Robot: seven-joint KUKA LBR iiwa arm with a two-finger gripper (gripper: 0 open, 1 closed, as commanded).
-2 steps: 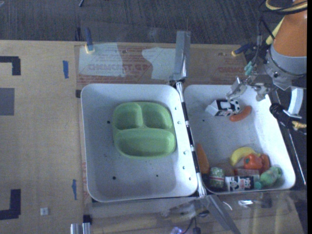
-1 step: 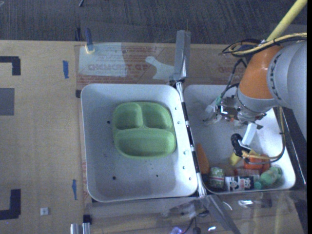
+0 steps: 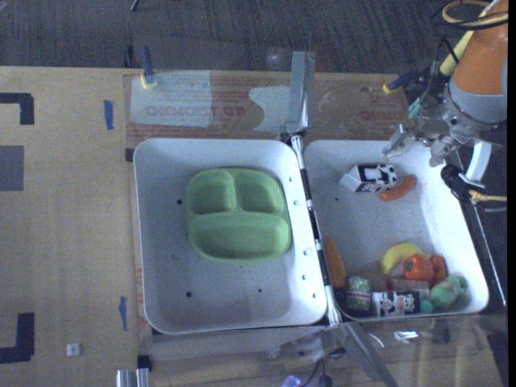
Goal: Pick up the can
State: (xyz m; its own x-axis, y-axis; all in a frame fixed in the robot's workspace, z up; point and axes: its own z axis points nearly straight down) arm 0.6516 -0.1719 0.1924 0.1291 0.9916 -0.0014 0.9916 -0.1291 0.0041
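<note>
Can, probably the small green-topped one, sits in the right bin's near left corner beside the carrot, so the pincer, seemingly open and empty, should drop straight down.

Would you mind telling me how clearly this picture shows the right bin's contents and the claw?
In the camera view, the whole frame is soft; the right bin has toys heaped at its near edge, where the can blurs into its neighbours; the claw is small and smeared; glare washes the taped plastic sheet.
</note>
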